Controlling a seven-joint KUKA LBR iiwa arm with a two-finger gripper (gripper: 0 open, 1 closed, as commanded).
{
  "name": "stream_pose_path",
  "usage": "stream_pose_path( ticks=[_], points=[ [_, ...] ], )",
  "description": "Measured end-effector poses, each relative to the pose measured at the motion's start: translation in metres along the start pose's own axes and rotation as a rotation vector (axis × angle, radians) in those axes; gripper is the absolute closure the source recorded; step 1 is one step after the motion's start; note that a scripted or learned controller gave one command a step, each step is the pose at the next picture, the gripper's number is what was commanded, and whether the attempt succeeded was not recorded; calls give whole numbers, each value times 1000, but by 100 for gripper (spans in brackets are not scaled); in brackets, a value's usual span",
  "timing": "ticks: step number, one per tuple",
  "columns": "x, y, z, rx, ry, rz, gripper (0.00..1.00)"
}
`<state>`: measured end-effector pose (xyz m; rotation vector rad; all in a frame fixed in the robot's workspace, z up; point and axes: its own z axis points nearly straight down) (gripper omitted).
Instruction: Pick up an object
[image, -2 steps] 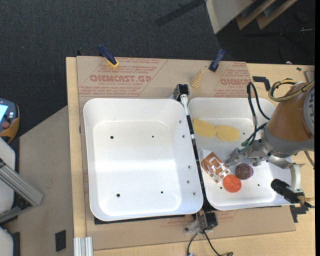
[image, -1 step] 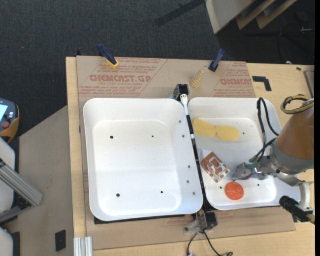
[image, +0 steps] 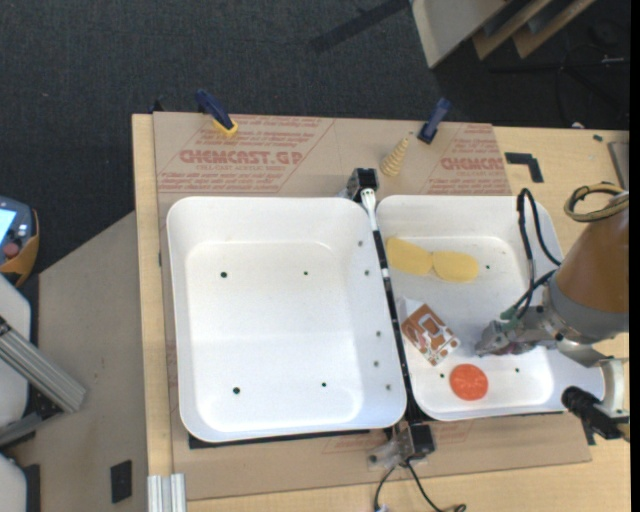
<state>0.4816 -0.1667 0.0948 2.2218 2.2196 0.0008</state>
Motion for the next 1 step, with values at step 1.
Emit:
stream_pose_path(
  ticks=[1],
  points=[
    [81, 33, -95, -9, 1, -11, 100]
  ],
)
